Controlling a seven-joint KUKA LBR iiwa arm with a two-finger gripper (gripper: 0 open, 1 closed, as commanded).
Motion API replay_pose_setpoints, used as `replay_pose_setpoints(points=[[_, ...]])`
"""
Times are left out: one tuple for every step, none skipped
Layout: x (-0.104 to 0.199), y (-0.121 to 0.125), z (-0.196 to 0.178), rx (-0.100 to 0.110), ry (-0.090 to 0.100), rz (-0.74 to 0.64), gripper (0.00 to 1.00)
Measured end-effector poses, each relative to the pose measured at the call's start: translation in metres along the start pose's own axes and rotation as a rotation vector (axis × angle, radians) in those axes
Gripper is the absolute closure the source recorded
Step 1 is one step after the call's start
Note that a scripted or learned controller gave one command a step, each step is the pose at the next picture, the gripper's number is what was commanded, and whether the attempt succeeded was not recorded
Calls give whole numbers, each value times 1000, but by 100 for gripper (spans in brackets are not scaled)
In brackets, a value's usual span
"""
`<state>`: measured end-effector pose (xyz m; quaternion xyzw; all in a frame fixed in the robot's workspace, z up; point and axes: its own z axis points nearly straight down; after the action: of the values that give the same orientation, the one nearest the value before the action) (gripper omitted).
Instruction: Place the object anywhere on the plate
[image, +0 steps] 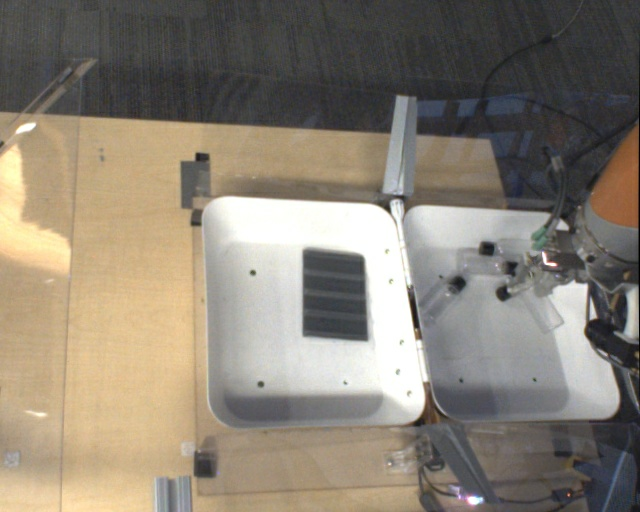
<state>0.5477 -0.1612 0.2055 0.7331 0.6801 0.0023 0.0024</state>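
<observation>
Dark grey and ribbed, the plate (335, 294) lies flat in the middle of the left bin (250, 340), with nothing on it. The end effector (512, 276) hangs low over the right bin (500, 370), toward its 1 o'clock corner, on the arm (615, 200) reaching in from 3 o'clock. It is a tangle of clear parts and glare, so I cannot tell whether it is apart, together, or clamped on anything.

The object is hard to make out. A few small dark bits (457, 283) sit just at 9 o'clock of the end effector, inside the right bin, and I would guess the object is among them, on the bin floor or just above it.

The chief risk, to my eye, is a carry with nothing in the grip, if the closing misses so small a thing. A weak pinch could also drop it in crossing the two raised rims (410, 300) toward 9 o'clock. The plate's ribs may let a small piece roll off.
</observation>
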Motion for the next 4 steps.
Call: replay_pose_setpoints(points=[[109, 39, -27, 2, 1, 26, 100], [164, 75, 22, 5, -1, 417, 100], [239, 64, 22, 6, -1, 410, 100], [288, 101, -111, 0, 2, 241, 100]])
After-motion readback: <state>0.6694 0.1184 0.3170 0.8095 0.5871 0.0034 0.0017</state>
